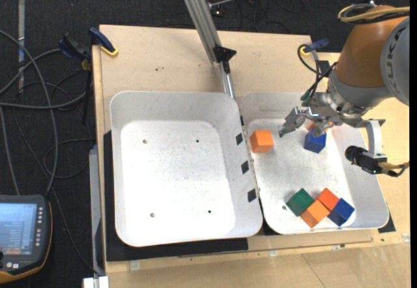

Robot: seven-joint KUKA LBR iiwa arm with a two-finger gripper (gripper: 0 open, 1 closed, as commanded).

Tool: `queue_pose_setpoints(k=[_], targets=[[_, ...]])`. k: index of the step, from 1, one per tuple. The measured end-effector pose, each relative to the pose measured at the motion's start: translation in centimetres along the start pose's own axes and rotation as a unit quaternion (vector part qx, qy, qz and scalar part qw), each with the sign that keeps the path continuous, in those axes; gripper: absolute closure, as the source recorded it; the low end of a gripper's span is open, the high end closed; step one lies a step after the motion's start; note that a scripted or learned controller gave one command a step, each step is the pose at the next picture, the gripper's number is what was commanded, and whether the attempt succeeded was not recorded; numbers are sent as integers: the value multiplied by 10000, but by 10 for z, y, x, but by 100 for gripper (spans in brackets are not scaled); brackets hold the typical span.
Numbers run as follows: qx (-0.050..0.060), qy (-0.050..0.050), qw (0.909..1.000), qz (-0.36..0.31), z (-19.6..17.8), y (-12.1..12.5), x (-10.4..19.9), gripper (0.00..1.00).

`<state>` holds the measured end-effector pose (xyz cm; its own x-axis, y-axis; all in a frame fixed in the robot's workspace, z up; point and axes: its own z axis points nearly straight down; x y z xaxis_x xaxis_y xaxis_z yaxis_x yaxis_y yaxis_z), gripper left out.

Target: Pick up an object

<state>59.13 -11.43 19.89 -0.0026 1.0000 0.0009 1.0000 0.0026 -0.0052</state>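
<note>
Above the right bin [374,212], gripper [305,122] open, fingers spread, nothing between them. Just beside it, toward the arm [371,58], a blue cube [315,142] on the bin floor, partly under the wrist hardware; an orange bit showing at the cube's top edge, too small to identify. Near the gripper's other side, toward the divide between bins, an orange cube [262,141], apart from the fingers. Well below the gripper, toward the bin's near wall, a tight cluster: green cube [300,202], touching a second orange cube [315,214], a red-orange cube [328,199] and a second blue cube [341,212]. Farther off, past the orange cube, the left bin [120,150], speckled white. Beyond the gripper, a metal pole [199,10] slanting across the desk [163,52] to the join between bins. Far from the gripper, a handheld pendant [23,234] with lit screen, off the desk's corner.
</note>
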Motion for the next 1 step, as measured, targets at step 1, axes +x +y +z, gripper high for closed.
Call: queue_pose_setpoints(k=[1], targets=[[-24,-5,10000,10,-3,1,0,0]])
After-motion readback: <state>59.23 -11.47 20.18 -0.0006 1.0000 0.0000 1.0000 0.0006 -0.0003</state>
